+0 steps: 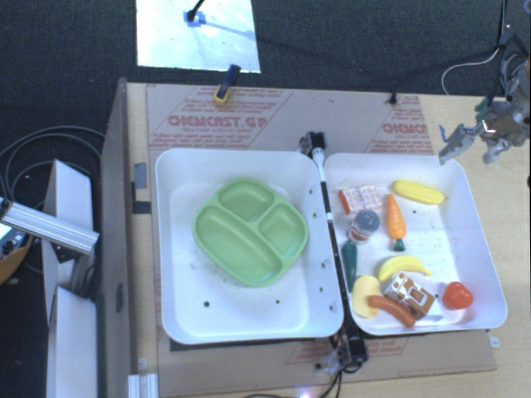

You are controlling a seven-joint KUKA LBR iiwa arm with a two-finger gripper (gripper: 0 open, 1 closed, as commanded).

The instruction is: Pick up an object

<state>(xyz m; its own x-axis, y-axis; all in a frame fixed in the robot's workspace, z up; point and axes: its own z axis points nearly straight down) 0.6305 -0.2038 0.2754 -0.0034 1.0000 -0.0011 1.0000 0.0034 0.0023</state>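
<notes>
My gripper (474,147) hangs above the bench beyond the far right corner of the right bin (488,247). Its two fingers stand apart, open, with nothing between them. Several toy foods lie in that bin: a yellow corn cob (419,192), an orange carrot (396,217), a pink and white packet (362,198), a small can (363,225), a dark green vegetable (349,260), a banana (403,265), a yellow pear (363,295), a sausage (390,308), a brown and white block (409,293) and a red tomato (457,295).
The left bin (178,197) holds a green divided plate (250,230). A black divider rail (330,222) runs between the bins. Cardboard (249,114) lies under both bins. Cables hang at the upper right.
</notes>
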